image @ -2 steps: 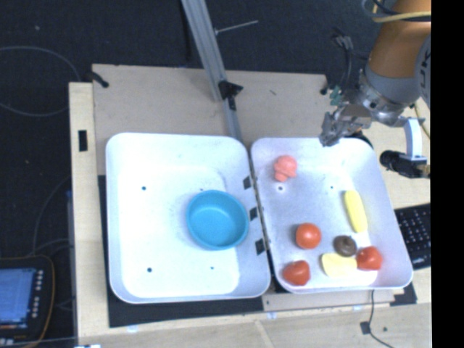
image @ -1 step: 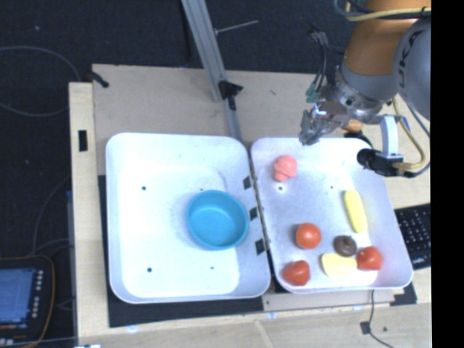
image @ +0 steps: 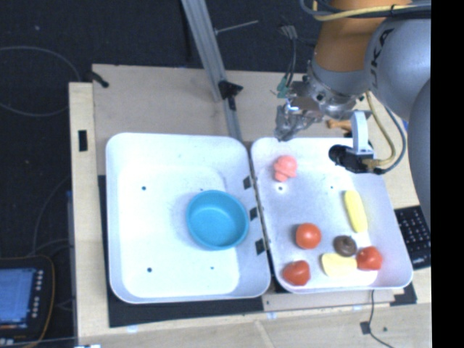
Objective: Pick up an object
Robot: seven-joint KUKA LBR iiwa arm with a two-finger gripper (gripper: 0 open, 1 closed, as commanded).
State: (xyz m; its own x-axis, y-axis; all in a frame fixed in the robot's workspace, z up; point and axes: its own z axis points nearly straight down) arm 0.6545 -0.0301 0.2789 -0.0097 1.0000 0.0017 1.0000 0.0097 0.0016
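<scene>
Two white bins side by side on the bench: left bin (image: 130,267), right bin (image: 319,172). One blue bowl (image: 216,220) in the left bin, right of its centre, upright, alone there.

Seven things counted in the right bin. One pink piece (image: 285,167) near the upper left corner, closest of all to the gripper. Three tomatoes: one (image: 308,235) mid-bin, one (image: 296,272) at the lower edge, one (image: 369,258) at the lower right. Two yellow pieces: a long one (image: 354,210) along the right side, a stubby one (image: 338,264) low down, touching the right-hand tomato. One dark brown round thing (image: 345,246) just above the stubby yellow piece, touching it.

Arm (image: 362,27) in from the upper right of the frame, orange band high, grey wrist below. Gripper (image: 288,130) hanging over the top left corner of the right bin, just above the pink piece in the frame. Nothing visibly between the fingertips. Fingers too small and dark against the rim to call: apart or together, cannot tell.
</scene>
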